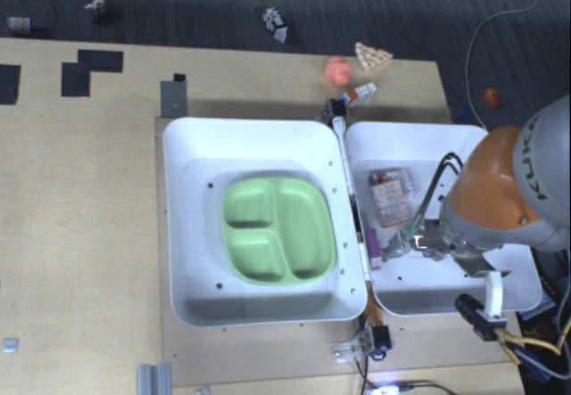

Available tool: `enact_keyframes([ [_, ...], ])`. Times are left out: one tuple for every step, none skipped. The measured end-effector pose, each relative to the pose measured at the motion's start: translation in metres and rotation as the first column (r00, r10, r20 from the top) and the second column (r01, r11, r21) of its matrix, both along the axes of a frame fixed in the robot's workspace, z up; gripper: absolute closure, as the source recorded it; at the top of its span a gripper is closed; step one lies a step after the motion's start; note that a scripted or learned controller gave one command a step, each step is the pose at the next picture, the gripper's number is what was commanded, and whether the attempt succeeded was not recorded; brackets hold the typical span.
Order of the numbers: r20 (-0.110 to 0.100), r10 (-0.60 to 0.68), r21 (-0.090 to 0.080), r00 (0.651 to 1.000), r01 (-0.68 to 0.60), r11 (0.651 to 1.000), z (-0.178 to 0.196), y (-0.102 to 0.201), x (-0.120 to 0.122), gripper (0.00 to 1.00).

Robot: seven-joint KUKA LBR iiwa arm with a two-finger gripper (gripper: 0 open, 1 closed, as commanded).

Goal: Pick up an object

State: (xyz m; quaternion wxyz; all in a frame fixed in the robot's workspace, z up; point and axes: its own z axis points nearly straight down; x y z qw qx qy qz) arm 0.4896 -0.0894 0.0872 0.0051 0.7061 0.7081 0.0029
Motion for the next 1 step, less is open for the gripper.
enact_keyframes([
  [0.006, 0.002, -0.001, 1.000, -0.002, 1.000, 0.0113, 0.0002, 0.0022, 1.00],
])
